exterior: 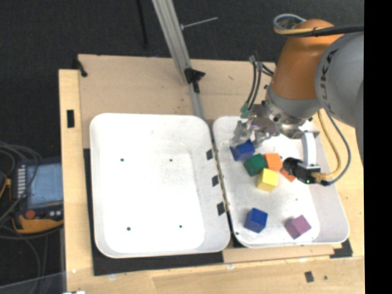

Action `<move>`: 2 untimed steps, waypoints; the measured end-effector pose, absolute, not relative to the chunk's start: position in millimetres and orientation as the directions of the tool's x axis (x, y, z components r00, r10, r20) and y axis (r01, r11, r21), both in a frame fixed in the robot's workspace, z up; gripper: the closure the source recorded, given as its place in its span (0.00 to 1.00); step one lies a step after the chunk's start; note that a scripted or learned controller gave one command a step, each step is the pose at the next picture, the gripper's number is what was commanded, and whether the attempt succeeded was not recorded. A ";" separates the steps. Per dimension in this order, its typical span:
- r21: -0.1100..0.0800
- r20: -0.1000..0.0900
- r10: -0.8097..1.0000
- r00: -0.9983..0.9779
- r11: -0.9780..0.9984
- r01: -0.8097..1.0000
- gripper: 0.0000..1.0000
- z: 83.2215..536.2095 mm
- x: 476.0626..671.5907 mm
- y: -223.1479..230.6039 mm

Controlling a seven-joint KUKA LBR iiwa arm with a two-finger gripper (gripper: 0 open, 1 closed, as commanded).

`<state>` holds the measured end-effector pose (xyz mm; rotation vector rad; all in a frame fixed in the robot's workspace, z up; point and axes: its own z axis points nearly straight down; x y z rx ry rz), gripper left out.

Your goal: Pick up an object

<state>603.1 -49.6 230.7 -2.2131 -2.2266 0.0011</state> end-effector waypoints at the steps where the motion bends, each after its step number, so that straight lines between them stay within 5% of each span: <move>1: 0.000 0.002 1.000 -0.007 0.007 1.000 1.00 243.1 583.6 -3.0; 2: -0.002 0.002 1.000 -0.007 0.007 1.000 1.00 245.8 559.8 36.9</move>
